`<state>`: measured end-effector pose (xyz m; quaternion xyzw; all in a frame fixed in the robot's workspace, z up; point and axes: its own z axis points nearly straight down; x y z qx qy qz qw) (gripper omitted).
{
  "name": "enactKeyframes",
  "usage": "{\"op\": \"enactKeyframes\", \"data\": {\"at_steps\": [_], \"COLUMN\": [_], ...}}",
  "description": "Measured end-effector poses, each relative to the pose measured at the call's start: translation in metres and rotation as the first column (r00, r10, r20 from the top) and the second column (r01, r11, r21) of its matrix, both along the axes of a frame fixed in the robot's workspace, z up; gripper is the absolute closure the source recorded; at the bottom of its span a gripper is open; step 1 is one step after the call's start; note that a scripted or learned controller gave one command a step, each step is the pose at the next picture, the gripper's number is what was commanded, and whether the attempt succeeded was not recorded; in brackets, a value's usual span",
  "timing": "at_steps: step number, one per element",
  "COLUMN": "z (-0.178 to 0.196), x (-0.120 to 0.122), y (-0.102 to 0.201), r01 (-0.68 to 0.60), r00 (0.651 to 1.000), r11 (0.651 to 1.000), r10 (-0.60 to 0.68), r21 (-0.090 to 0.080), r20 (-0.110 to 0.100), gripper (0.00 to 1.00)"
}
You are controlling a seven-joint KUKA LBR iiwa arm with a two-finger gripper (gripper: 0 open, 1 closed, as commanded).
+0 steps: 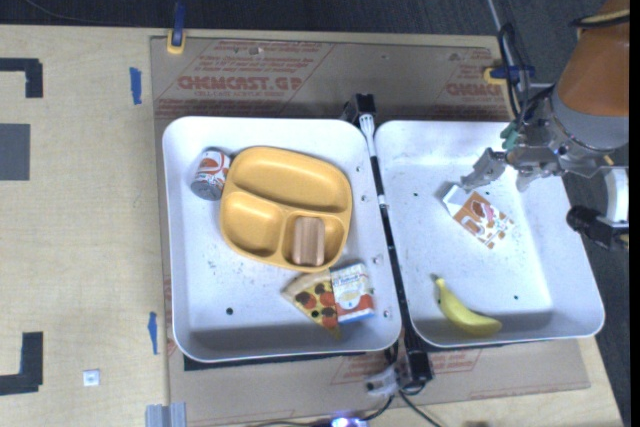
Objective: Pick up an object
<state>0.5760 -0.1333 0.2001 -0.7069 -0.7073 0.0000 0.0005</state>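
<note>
My gripper hangs over the upper part of the right bin, its two fingers spread open with nothing between them. Just below it, a small white packet with orange and brown print lies flat on the bin floor; its top-left corner sits close under the left finger. A yellow banana rests near the front wall of the same bin.
The left bin holds a yellow divided plate with a sausage in one compartment, a crushed can at its left, and a toy pizza slice beside a small carton in front. A black divider runs between the bins.
</note>
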Motion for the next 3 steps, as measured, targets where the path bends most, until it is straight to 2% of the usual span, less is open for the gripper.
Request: {"op": "enactKeyframes", "data": {"at_steps": [1,2,3], "z": [-0.076,-0.111,-0.111], "x": [-0.022,-0.012,-0.019], "y": [-0.017,0.021,0.038], "r01": [0.000,0.001,0.002], "r00": [1.000,1.000,1.000], "r11": [1.000,1.000,1.000], "r10": [0.000,-0.001,-0.002], "r21": [-0.002,-0.004,-0.007], "r20": [0.004,0.009,0.013], "gripper": [0.00,0.00,0.00]}}
